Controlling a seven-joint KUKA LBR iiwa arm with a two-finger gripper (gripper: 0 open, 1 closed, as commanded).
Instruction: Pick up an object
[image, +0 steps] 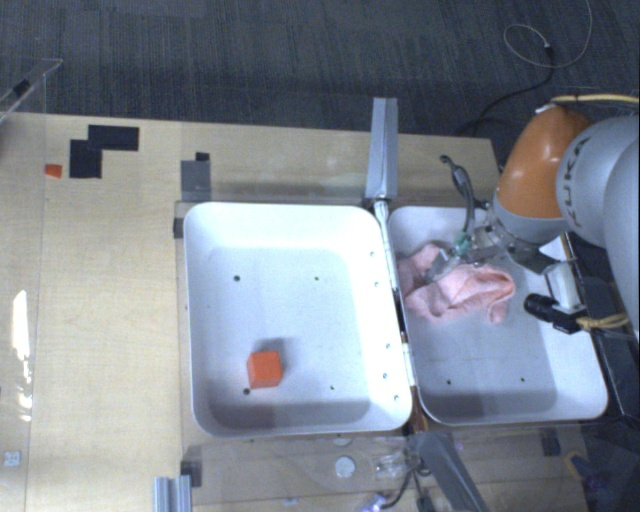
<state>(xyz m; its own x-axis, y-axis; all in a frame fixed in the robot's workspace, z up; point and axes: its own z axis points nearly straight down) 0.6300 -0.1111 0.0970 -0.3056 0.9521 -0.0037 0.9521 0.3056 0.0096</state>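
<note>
Gripper reaching into right bin, fingertips touching pink cloth lying just below; finger state impossible to tell. Orange block sitting far left, in left bin.

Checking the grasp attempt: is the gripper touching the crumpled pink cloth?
Touching: the camera view shows the gripper pressed into the crumpled pink cloth's upper edge, no gap.

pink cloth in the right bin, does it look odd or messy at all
Somewhat. The pink cloth lies crumpled in a heap at the far end of the right bin, one edge pressed against the divider wall. The gripper sits at its top edge. The orange block in the left bin looks ordinary.
</note>
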